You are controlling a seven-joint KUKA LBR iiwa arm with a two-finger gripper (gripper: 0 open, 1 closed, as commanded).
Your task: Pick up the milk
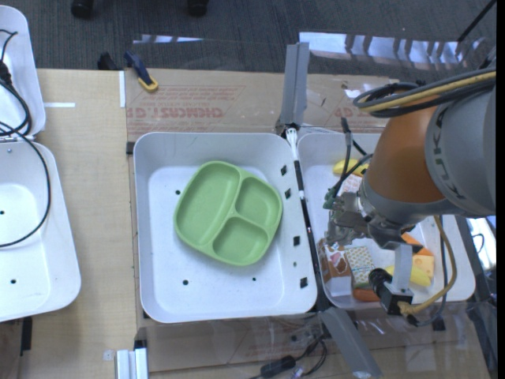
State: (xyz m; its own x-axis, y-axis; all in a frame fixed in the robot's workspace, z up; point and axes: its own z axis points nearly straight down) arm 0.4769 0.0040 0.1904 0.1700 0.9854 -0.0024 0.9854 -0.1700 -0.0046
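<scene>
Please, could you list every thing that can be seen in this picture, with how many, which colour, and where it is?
Left bin: one, white, centre of the view.
Divided plate: one, green, three compartments, lying in the left bin.
Right bin: one, white, beside the left bin, mostly under the arm.
Small items: several, yellow, orange, brown and white, in the right bin; which is the milk I cannot tell.
Clamp: one, blue and yellow, on the bench behind the left bin.
Tubs: two, white, left edge, with black cables.
Arm: one, grey with orange band, over the right bin.
Claw: one, dark, low over the right bin's items.
</scene>
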